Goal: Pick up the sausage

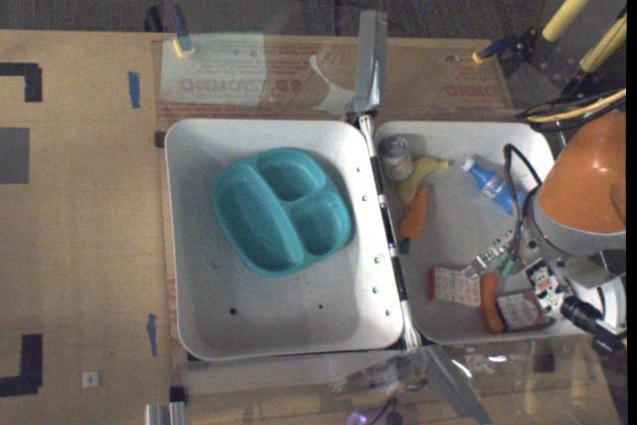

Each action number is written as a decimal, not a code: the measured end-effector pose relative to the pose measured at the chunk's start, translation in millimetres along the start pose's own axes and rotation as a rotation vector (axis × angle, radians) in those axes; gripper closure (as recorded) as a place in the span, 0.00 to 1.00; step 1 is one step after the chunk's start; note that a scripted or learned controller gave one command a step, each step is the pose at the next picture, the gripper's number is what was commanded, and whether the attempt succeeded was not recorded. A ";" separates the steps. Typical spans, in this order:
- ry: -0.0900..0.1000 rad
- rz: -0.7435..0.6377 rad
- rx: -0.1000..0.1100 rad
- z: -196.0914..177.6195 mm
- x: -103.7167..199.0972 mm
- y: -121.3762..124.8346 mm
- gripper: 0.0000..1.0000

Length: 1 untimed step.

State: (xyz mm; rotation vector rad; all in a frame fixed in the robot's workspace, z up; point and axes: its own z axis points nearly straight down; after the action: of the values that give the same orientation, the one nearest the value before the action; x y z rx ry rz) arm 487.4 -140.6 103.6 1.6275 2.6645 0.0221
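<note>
Red lettering runs across the cardboard sheet [438,80] laid along the upper edge of the two bins, but it reads reversed and too faint to make out. In the lower part of the right bin [453,239], a patterned card [455,286] and a small packet [519,311] both carry print that is too small to read.

The sausage [490,302], or what looks like it, is a short orange-red piece. It lies in the lower right of the right bin, between the card and the packet and touching or nearly touching both.

The arm [587,184] comes in from the right edge of the frame, its orange band above the bin's right rim. The wrist bends down and left, setting the gripper [503,259] low over the bin just above and right of the sausage. I cannot tell whether the claw is released or clenched, and nothing can be seen held in it.

Further up the right bin lie a carrot [415,212], a banana [430,168], a small can [396,154] and a blue-and-white tube [488,179]. The left bin [199,299] holds a teal divided plate [282,210].
</note>
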 end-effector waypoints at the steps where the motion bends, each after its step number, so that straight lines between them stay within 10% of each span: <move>1: 0.008 0.000 0.021 -133.3 77.6 37.1 1.00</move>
State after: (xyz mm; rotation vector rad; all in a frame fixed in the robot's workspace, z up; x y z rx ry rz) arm 481.8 -54.9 237.0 1.6369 2.6794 0.0009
